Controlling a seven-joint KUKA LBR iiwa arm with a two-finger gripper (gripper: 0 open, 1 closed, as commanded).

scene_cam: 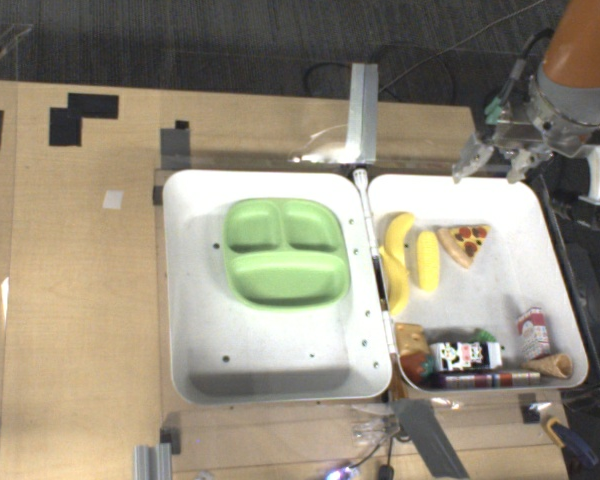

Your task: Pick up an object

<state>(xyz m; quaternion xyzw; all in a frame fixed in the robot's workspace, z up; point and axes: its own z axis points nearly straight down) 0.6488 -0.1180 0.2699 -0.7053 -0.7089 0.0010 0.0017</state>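
Green plastic divided plate (284, 251) lies flat in the left white bin (195, 348), awkward to pinch; yellow banana (397, 258) in the right bin (550, 268) looks light, firm, graspable mid-body; end effector (492, 165) hovers spread, empty.

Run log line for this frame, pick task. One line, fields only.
phase: pre-grasp | gripper: open, above right bin's far rim, holding nothing | right bin: bananas, pizza slice, can, marker | left bin: green tray
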